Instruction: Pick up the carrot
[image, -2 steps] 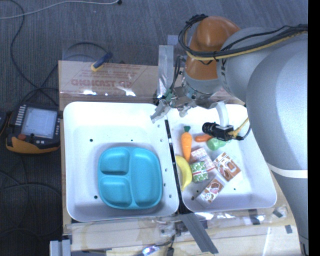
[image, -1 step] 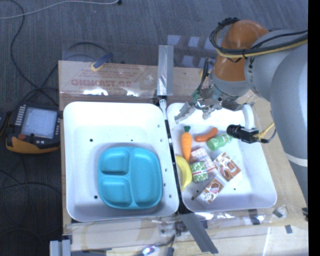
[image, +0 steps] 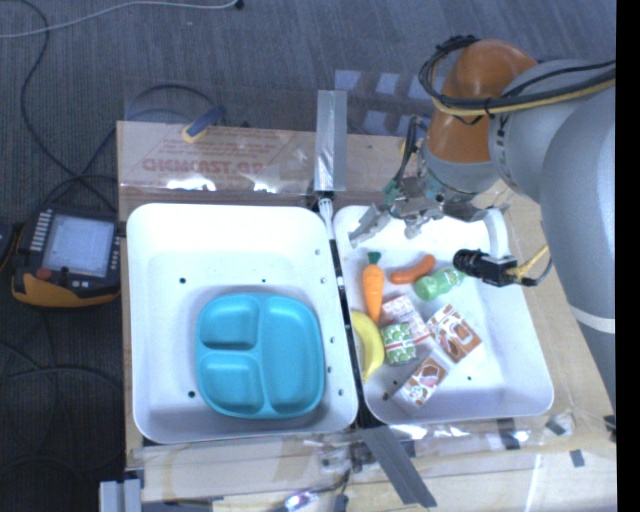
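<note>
The carrot (image: 373, 287) is orange with a green top and lies lengthwise near the left wall of the right bin (image: 520, 340), its green end pointing to the far side. My gripper (image: 387, 230) hangs over the far left part of that bin, just beyond the carrot's green end. Its fingers (image: 362, 233) are spread open with nothing between them. The carrot lies free on the bin floor.
Close to the carrot lie a small orange-red sausage (image: 412, 269), a green item (image: 437, 284), a banana (image: 368, 342) and several printed packets (image: 430, 345). A blue divided plate (image: 262, 352) sits in the left bin (image: 160, 250). A teach pendant (image: 68, 255) lies left of the bench.
</note>
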